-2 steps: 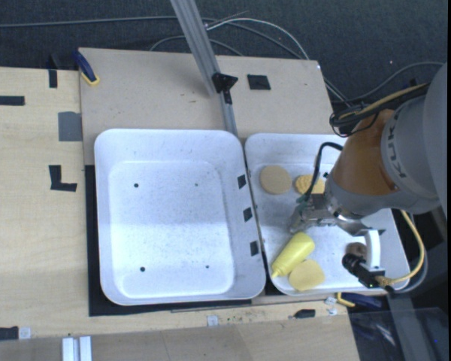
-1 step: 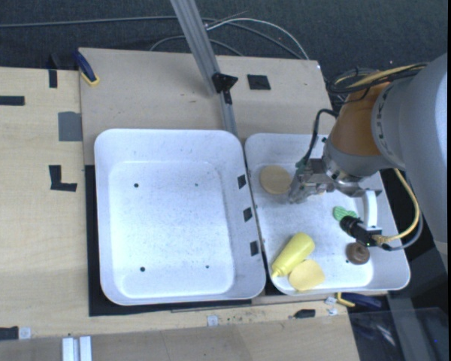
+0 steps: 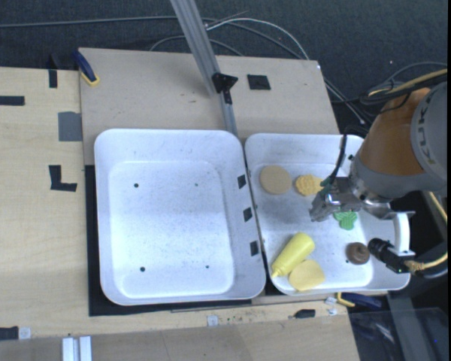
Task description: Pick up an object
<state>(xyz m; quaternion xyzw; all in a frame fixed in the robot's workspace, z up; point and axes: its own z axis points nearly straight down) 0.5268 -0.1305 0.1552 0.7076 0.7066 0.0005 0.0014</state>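
Note:
The right bin (image 3: pixel 286 150) holds a tan round disc (image 3: pixel 274 180), a small yellow cookie-like piece (image 3: pixel 308 185), a green piece (image 3: pixel 347 219), a brown knob (image 3: pixel 356 253), a yellow bottle shape (image 3: pixel 292 252) and a pale yellow lump (image 3: pixel 307 276). My gripper (image 3: pixel 324 204) reaches in from the right and hangs low over the bin's middle, between the yellow cookie piece and the green piece. The green piece lies just right of the fingers, partly hidden by the wrist.
The left bin (image 3: pixel 169 215) lies beside the right one. A grey metal pole (image 3: pixel 199 40) slants down to the back edge between the bins. Cables run behind the bench and along the right side.

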